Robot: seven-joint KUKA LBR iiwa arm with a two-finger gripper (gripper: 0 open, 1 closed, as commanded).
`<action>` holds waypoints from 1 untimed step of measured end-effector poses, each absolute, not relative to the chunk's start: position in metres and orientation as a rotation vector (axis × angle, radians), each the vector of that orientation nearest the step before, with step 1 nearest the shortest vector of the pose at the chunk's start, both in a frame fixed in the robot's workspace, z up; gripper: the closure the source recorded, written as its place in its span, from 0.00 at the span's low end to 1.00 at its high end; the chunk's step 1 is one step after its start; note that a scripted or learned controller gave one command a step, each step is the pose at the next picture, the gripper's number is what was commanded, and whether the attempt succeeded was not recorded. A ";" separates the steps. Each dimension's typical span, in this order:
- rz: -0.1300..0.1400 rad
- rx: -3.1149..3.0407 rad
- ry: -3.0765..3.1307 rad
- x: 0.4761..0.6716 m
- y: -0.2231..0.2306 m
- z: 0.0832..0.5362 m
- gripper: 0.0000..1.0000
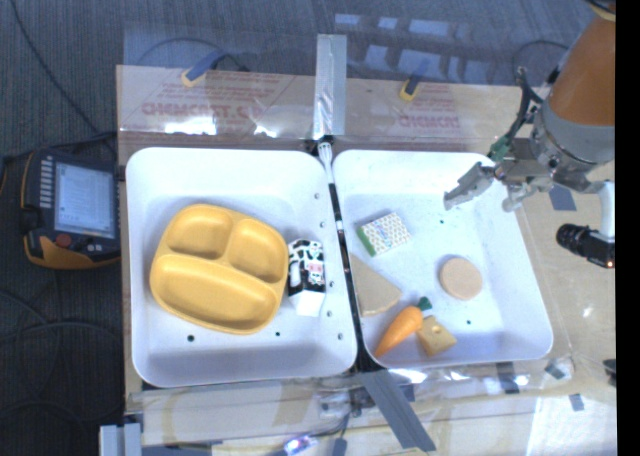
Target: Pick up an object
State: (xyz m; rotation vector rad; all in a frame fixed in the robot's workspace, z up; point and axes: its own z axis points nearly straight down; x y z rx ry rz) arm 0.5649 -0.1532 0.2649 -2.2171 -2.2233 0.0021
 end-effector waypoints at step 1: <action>0.004 -2.233 -2.207 0.528 -0.203 0.187 0.00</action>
